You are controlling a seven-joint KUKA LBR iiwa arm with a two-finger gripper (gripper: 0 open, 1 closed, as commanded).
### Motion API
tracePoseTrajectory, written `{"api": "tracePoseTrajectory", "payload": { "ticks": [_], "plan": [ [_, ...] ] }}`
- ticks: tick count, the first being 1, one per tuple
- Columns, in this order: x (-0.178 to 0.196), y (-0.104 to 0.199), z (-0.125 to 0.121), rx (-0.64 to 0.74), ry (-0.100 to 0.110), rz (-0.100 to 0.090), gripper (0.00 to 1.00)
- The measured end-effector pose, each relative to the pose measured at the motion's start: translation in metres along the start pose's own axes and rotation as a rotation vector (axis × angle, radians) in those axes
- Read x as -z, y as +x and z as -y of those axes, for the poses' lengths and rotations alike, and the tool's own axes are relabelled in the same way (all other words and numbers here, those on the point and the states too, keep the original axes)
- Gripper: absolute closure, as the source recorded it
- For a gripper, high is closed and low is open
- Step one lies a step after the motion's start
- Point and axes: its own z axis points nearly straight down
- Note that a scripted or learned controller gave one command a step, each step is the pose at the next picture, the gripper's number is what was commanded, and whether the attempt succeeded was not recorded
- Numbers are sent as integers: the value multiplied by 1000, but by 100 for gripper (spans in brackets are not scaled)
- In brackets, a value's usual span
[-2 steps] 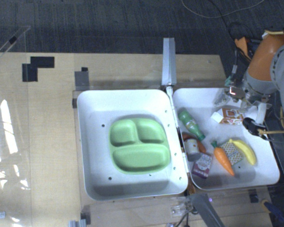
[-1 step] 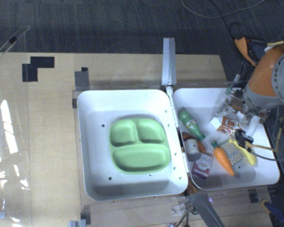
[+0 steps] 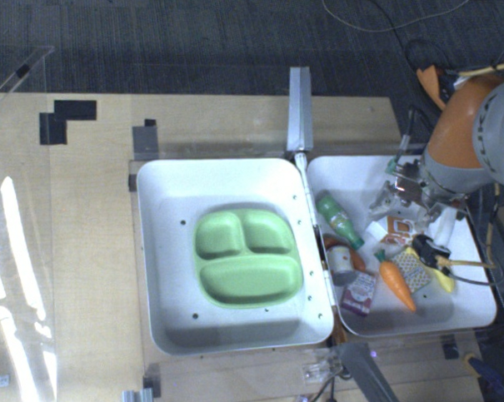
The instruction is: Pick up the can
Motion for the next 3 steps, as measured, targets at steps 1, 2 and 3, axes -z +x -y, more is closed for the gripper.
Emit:
{"api": "tracePoseTrajectory", "payload": {
  "ticks": [1,2,3],
  "plan": [
    [-19,-51,21,-104,-52,-12,0],
    [-19,-79,47,-74,-55,-14,0],
    [-3,-76,42,-70,-69,-18,100]
  ]
}}
